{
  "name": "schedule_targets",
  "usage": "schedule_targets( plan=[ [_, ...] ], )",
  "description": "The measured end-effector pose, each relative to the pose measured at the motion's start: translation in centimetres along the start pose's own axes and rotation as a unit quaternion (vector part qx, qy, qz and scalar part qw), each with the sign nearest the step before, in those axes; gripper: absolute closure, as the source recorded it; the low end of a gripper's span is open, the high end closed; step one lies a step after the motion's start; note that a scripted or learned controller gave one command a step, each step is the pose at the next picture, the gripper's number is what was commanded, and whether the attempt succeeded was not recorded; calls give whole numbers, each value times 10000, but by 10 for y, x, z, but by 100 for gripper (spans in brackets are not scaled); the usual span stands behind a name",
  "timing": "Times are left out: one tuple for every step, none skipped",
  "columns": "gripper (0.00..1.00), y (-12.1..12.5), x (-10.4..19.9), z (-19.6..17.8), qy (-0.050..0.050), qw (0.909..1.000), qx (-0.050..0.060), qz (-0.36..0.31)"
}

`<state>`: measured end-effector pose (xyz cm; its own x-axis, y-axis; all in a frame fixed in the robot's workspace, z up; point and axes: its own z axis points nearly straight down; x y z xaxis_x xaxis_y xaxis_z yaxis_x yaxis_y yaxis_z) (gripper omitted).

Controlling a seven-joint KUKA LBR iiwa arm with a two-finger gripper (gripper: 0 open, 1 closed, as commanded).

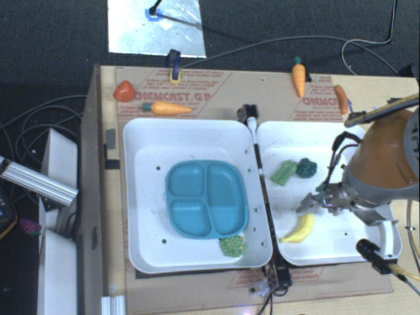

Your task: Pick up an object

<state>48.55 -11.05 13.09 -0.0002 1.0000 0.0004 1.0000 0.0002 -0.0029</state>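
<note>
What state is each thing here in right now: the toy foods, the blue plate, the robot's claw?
Banana: lying flat in the right bin, just below the claw.
Green pickle: lying in the right bin, beside the broccoli.
Broccoli: resting in the right bin.
Green grapes: in the left bin, against the plate's lower edge.
Blue plate: right way up, nothing on it.
Claw: low over the right bin, holding nothing.

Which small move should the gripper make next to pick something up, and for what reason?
Probably lower the gripper a little toward the banana. The gripper sits in the right bin, just above the banana's upper end, and nothing shows between its fingers. The green pieces lie farther off, so the banana seems the nearest target.
</note>
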Motion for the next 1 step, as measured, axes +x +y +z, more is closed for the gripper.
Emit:
schedule_targets(
  plan=[
    [0, 1, 3, 41, 1, 10000, -10, -3]
  ],
)
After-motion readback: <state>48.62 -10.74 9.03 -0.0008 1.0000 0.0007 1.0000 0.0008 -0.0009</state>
